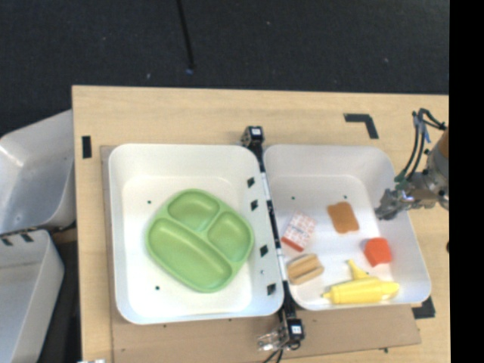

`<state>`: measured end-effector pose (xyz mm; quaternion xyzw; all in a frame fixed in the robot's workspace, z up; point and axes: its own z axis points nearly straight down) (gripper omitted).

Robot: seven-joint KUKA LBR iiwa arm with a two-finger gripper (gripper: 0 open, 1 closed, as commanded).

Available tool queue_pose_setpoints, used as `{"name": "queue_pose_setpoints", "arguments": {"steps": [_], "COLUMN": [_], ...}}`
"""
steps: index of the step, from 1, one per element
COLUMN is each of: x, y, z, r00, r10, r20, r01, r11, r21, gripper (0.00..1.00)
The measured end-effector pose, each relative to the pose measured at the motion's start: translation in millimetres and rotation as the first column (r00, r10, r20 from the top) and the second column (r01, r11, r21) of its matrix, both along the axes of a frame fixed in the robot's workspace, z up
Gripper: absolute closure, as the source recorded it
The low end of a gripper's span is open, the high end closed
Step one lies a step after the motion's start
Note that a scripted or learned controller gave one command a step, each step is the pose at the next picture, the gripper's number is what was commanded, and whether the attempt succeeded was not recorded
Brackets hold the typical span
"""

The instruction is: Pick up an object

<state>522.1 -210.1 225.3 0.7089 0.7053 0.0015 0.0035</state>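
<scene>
The right bin [325, 157] holds several small objects. A brown flat piece [343, 217] lies near the middle, with a red-and-white patterned packet [298, 231] to its left. A tan bun-like piece [305, 268] lies near the front left, a yellow toy [361, 290] along the front wall, and an orange-red block [377, 251] at the right. My gripper [392, 204] hangs over the bin's right wall, right of the brown piece and above the orange-red block. Nothing shows in its grasp.
A green divided plate [200, 239] lies in the left bin [121, 203]. A ridge with black clips [265, 225] separates the bins. Cables [420, 146] trail by the arm at the right. A white container [34, 172] stands off the bench's left side.
</scene>
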Motion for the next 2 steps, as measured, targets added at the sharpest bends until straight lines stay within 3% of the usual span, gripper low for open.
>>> {"name": "queue_pose_setpoints", "arguments": {"steps": [1, 2], "x": [2, 14], "y": [-2, 42], "z": [53, 42], "r00": [1.0, 1.0], "r10": [0.008, 0.011], "r20": [0.001, -0.005], "r01": [-0.008, -0.011], "r11": [1.0, 1.0], "r21": [-0.001, 0.002], "gripper": [1.0, 1.0]}}
